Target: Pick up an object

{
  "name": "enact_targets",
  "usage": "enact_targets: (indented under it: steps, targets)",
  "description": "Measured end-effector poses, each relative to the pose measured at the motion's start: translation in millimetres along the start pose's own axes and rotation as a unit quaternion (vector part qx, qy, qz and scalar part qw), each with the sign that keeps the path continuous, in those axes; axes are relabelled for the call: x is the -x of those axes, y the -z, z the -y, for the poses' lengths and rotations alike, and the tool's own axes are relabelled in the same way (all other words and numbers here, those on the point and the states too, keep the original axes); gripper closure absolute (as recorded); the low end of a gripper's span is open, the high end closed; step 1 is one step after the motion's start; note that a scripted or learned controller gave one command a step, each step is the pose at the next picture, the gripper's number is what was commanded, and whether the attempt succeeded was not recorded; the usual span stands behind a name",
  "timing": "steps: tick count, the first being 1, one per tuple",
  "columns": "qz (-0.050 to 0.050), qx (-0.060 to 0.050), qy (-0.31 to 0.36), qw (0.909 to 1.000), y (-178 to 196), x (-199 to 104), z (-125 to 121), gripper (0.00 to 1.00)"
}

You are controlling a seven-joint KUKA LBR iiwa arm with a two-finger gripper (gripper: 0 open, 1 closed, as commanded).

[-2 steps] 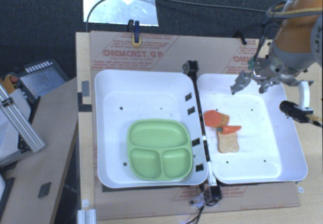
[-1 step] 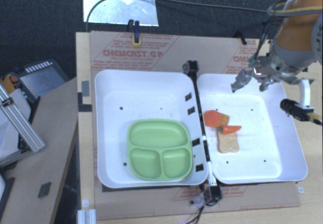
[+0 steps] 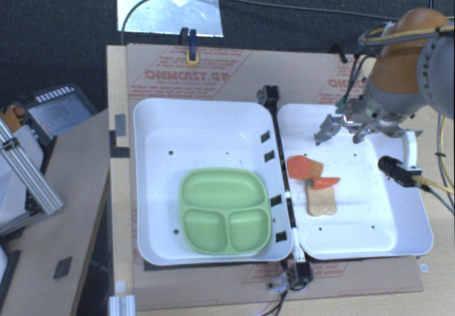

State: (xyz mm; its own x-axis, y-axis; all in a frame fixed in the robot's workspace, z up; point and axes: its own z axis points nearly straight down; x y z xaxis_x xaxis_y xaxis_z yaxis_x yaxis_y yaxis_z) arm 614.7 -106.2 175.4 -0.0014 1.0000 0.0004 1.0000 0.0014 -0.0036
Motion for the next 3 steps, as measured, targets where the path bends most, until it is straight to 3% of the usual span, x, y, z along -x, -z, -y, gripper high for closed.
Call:
enact_targets:
  steps: [2,3]
  targets:
    - [0.0,0.003,0.0,1.0,-91.3,6.7,-3.4,0.0]
    - [0.001,0.004,0.0,1.0,-79.2,6.7,-4.0,1.0]
